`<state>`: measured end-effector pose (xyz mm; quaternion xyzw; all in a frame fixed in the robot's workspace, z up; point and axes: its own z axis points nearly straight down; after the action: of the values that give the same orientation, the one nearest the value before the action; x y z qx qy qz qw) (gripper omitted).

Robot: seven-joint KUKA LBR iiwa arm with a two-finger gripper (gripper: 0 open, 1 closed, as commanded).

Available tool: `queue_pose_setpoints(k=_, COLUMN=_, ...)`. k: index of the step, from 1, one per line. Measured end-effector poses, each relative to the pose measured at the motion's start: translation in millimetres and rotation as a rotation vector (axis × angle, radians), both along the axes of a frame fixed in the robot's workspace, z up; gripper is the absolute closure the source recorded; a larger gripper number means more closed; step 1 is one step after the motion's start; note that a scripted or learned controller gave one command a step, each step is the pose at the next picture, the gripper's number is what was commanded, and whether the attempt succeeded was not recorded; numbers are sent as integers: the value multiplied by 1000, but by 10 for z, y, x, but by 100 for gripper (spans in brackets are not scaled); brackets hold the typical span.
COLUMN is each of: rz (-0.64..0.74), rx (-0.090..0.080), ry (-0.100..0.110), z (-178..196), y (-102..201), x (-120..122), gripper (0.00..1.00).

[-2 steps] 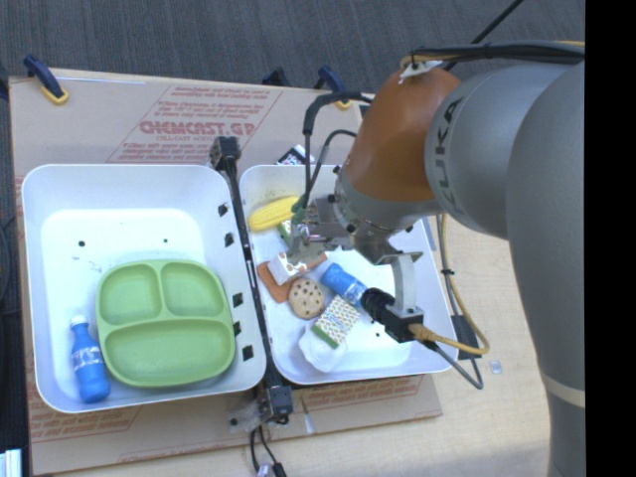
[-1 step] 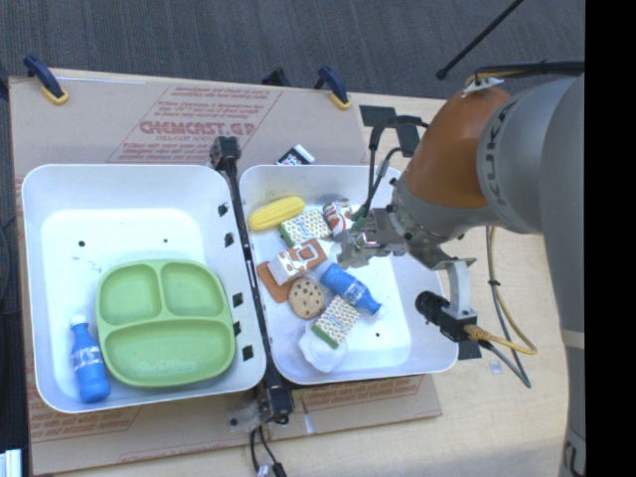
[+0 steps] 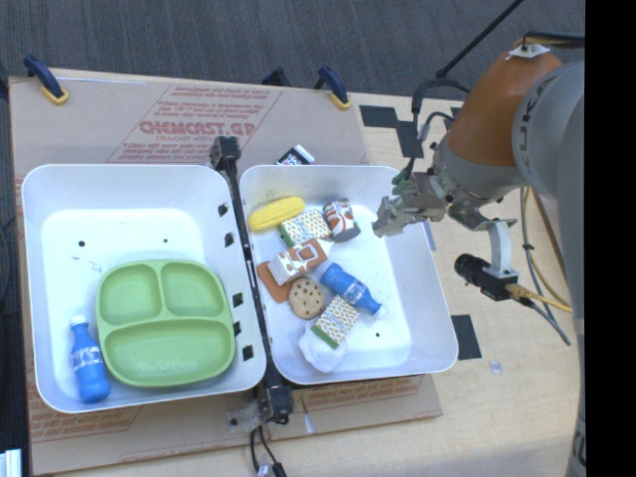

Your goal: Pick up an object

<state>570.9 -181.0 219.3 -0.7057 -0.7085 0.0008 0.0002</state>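
Bottom of frame: desk (image 3: 497,405) edge w/ cables below the two bins. Left bin (image 3: 40,266) holds a green divided plate (image 3: 164,323) at lower centre & a blue bottle (image 3: 87,361) just left of it, by the bin's lower-left corner. Right bin (image 3: 422,306) has the clutter, all in its left half: white sock-like item (image 3: 320,354) nearest the lower rim, patterned packet (image 3: 339,318) touching it above, cookie (image 3: 306,297) just left, small blue bottle (image 3: 351,290) lying tilted at mid-bin. Further up: orange-white carton (image 3: 299,260), checkered box (image 3: 306,226), small can (image 3: 341,220), then a yellow banana (image 3: 276,212) nearest the upper-left rim. Gripper (image 3: 390,219) sits over the right bin's upper-right area, right of the can, apart from the items; nothing seen between its fingers, open/closed can't be told. Arm w/ orange band (image 3: 492,107) comes in from upper right. Top of frame: cardboard sheet (image 3: 199,117) w/ red print, held by blue clamps (image 3: 45,78).
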Motion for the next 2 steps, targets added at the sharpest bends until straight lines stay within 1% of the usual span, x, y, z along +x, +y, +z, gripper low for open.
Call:
queue_pose_setpoints(k=1, rz=4, rx=1, ry=4, z=-686, y=548, x=-19, gripper=100)
queue_pose_setpoints(k=2, rz=2, rx=1, ry=3, z=-424, y=373, x=-439, gripper=100)
